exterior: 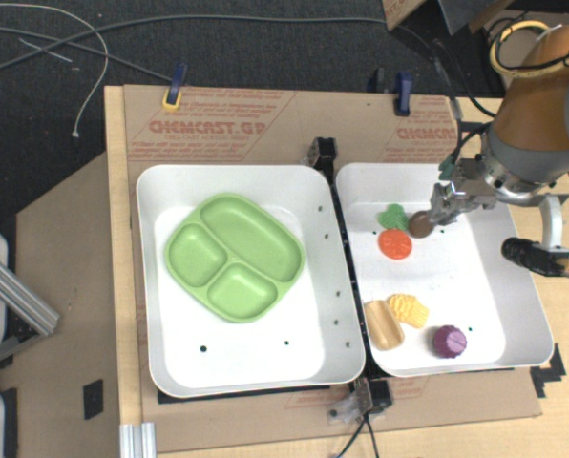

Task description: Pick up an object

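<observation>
In the right bin point(495, 284) my gripper point(436, 212) hangs low over the upper middle, reaching in from the right. A small brown round object point(422, 225) lies right at its tip, touching or nearly touching it. Just left of that are a green leafy piece point(392, 217) and an orange-red round toy point(394, 245). Near the bin's front lie a tan bread-like piece point(383, 325), a yellow corn piece point(408, 308) and a purple round toy point(448, 342).
The left bin point(170, 351) holds a green divided plate point(234, 256). A black clamp point(323, 151) sits between the bins at the back. The arm's orange band point(537, 113) and a black cable point(537, 254) overhang the right bin's right side.
</observation>
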Robot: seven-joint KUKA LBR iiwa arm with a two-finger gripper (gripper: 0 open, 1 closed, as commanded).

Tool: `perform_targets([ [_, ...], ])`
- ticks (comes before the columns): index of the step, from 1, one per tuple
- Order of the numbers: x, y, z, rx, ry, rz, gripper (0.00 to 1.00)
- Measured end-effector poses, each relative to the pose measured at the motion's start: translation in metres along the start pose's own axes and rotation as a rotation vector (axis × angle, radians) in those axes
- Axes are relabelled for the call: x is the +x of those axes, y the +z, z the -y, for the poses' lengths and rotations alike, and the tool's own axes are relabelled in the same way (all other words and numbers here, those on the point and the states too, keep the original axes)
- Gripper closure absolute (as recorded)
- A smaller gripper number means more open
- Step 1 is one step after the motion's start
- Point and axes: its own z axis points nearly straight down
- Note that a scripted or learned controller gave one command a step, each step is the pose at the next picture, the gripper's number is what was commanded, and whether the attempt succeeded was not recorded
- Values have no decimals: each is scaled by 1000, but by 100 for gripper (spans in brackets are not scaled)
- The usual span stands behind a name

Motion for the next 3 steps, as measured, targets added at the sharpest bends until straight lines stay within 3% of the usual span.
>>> perform_targets([
  [1, 47, -9, 10, 8, -4, -4, 100],
  [3, 153, -19, 8, 5, -5, -4, 100],
])
